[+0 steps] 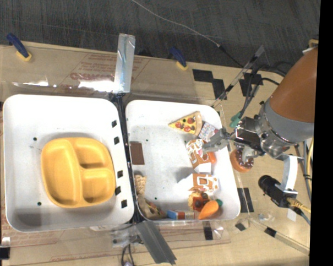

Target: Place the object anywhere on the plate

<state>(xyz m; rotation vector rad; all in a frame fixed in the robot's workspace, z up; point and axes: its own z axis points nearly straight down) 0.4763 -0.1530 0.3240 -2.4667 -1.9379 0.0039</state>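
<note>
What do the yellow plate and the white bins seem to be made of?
The yellow plate looks like moulded plastic, smooth with a faint sheen and rounded compartments. The white bins look like thin formed plastic, matte, with soft rounded rims; this is uncertain.

Here's the arm (292, 102) on screen: a broad, rounded orange band, glossy and copper-toned, sits above a smooth grey collar that narrows toward the wrist. Below that comes a busy cluster of bare silver metal, brackets and small fittings, with thin dark cables looping off it and a slim greenish wire trailing alongside. The pincer (214, 142) itself is pale grey metal, slender and angular, tapering to a point.
</note>
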